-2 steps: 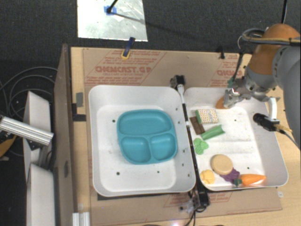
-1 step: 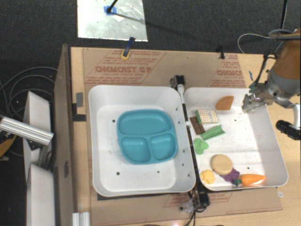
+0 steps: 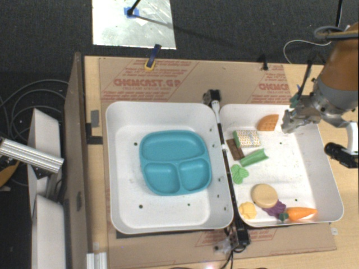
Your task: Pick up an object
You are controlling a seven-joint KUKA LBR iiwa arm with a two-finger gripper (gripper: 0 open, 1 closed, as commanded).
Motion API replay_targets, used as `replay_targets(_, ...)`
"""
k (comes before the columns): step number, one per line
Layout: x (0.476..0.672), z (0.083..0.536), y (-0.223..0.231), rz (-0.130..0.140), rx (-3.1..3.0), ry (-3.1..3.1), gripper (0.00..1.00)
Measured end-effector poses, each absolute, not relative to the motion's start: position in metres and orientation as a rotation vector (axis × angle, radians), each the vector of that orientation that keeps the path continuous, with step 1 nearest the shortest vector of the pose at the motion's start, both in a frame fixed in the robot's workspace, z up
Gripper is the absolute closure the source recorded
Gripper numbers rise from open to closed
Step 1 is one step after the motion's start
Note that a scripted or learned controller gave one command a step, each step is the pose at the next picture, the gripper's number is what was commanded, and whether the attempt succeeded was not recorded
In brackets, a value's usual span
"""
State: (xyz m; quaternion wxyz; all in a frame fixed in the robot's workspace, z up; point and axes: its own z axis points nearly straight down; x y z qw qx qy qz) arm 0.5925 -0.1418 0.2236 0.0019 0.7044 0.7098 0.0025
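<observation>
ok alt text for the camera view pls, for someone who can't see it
A grey robot arm's end effector hovers over the right bin, near an orange bread piece; toy foods lie scattered there, including a carrot. The left bin holds a blue divided plate.

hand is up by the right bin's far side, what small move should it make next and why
Probably lower a little and shift toward the orange bread-like piece. The hand sits just beside it near the right bin's far wall, with nothing seen between its fingers, and that piece lies apart from the other toys, so it looks the nearest, least crowded pick.
</observation>
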Motion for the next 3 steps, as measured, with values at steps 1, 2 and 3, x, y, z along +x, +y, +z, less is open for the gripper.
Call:
replay_targets(1, 0.592, 0.220, -0.145, 0.003, 2.216, 2.224, 0.00)
replay_targets(2, 0.532, 0.186, -0.106, -0.003, 2.223, 2.229, 0.00)
replay_targets(3, 0.520, 0.081, -0.149, 0.001, 2.226, 2.216, 0.00)
